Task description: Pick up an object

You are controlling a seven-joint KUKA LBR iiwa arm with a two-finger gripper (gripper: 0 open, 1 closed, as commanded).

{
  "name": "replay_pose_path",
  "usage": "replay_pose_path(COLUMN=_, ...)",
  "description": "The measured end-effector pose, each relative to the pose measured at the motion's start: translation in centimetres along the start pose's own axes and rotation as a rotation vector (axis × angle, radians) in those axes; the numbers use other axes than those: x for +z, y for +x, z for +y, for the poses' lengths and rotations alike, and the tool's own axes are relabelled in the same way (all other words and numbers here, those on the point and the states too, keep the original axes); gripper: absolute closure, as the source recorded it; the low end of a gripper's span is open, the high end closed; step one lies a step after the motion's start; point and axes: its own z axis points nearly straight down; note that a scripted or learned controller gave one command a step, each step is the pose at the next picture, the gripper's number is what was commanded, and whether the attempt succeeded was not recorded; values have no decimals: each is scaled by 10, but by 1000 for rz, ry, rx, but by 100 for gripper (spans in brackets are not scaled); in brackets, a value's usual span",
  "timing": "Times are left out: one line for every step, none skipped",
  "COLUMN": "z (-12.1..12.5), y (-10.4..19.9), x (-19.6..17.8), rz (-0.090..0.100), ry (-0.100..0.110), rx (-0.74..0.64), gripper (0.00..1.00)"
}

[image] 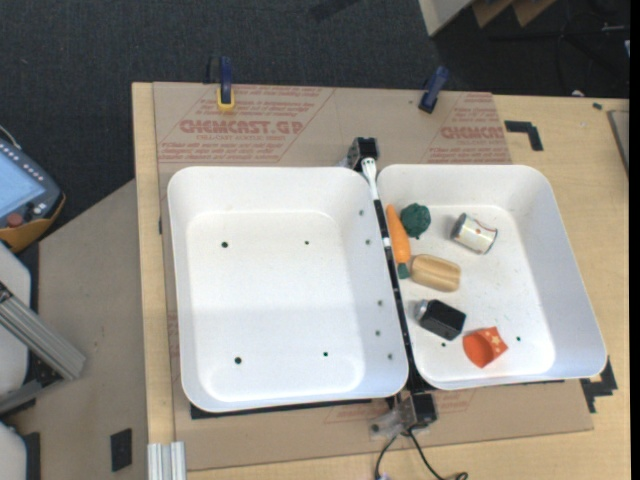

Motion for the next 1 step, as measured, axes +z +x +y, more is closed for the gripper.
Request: replay_pose_path(z=-11, y=63, x=13, rz=7, ry=10, rx=-2, gripper=100)
